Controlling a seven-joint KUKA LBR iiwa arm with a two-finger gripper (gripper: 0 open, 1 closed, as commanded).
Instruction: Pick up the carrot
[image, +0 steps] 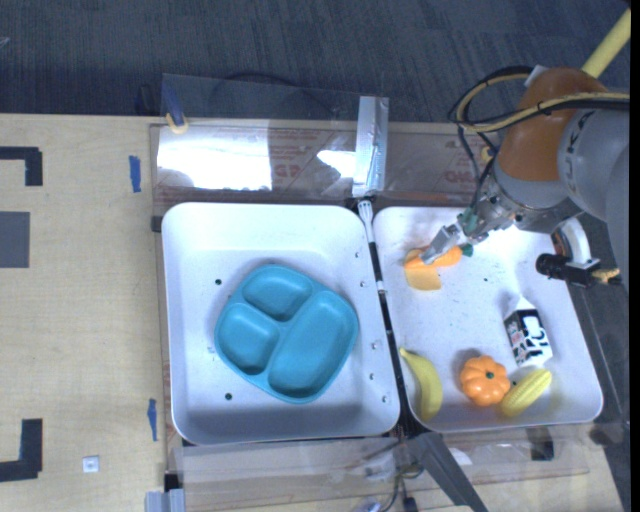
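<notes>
Looks like we're right at the grab step: the two-finger gripper (447, 247) is down on the small orange carrot (447, 257), which lies near the right white bin's (560, 310) back-left corner, touching a yellow-orange wedge-shaped block (424, 276). The fingers seem to straddle the carrot's end, though I can't tell whether they've actually clamped. Next it needs a firm squeeze and a straight lift; the grey arm (560, 150) slants in from the back-right corner.

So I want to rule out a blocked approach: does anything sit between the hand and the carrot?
Nothing visible does. The hand is right at the carrot in the right bin, with a yellow-orange wedge touching the carrot's lower left, not between them.
</notes>
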